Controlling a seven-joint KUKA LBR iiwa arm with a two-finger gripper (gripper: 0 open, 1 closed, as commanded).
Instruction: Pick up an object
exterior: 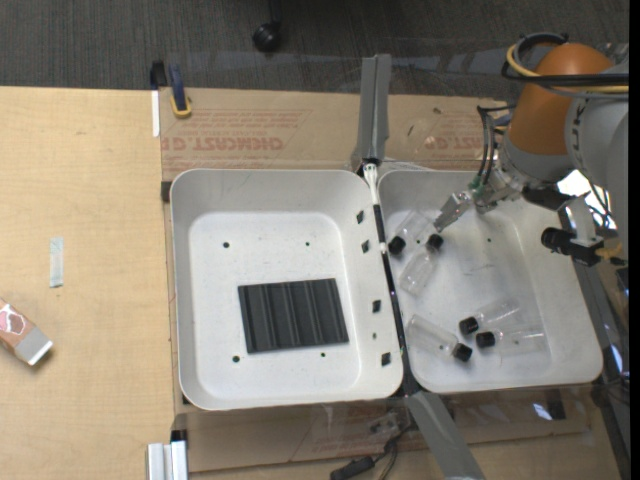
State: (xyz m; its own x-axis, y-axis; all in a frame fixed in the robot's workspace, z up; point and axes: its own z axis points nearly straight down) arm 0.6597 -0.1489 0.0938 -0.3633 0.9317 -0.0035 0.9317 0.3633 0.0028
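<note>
Camera view: we see the gripper point(447, 211) low over the right bin point(560, 368) beside clear black-capped vials point(418, 258), though we cannot tell its state.

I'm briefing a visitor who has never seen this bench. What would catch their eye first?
Probably the dark ribbed block lying flat in the middle of the left bin. Next, the arm's orange band at upper right, with the gripper reaching down into the right bin, where clear black-capped vials lie scattered.
</note>
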